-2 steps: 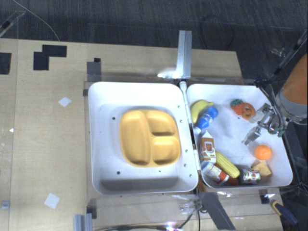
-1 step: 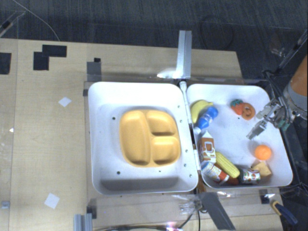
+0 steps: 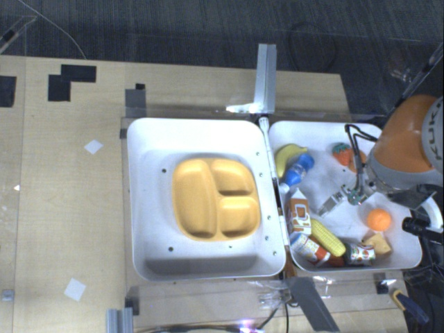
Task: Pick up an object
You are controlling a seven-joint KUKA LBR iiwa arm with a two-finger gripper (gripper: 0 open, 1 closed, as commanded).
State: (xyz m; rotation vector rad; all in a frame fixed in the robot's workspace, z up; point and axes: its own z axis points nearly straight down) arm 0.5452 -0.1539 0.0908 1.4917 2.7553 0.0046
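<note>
We see the gripper hovering in the right bin. An orange ball lies just beside it. Its fingers are spread and empty.

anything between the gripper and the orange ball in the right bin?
Nothing visible. The gripper hangs over bare bin floor near the middle of the right bin; the orange ball lies just beyond it toward the arm's side, with open white floor between them.
</note>
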